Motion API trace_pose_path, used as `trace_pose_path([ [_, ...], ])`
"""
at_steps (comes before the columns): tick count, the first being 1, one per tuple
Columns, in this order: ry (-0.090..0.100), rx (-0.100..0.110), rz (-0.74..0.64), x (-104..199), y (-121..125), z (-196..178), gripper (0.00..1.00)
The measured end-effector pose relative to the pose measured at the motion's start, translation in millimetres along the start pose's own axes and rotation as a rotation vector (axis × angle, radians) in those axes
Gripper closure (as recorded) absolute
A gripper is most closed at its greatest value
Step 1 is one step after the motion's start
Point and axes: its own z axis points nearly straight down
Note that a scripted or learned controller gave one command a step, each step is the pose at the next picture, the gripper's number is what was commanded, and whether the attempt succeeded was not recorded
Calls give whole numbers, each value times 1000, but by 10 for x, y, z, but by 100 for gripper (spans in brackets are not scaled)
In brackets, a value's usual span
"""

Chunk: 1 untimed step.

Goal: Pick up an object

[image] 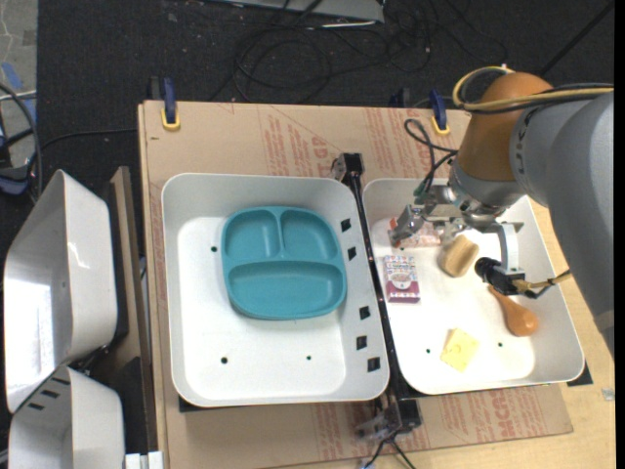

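Lying nearest the camera in the right bin (488,374) is a small yellow square (459,349), flat on the white floor and well apart from the rest. A little farther back, towards the bin's right side, rests an orange-brown wooden piece (519,317) with a rounded end. In the left bin (186,291) a teal divided plate (284,263) sits flat near the middle, its two small sections on the far side.

Farther on in the right bin, close to the wall between the bins, a small pink and purple packet (400,278) lies flat. Just to its right and a touch beyond is a tan cylinder (456,256) on its side. These four loose things are the candidates for picking, and none is lifted.

The gripper (412,227) hangs low over the far left part of the right bin, just beyond the packet and near the cylinder. Whether it is released or clenched cannot be told from this angle. The grey arm (562,154) with its orange band comes in from the right. Both bins stand on a brown board (293,135), with two clamps (171,113) at its far edge.
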Motion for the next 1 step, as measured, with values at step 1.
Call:
trace_pose_path([
  [1, -1, -5, 0, -2, 12, -128, 100],
])
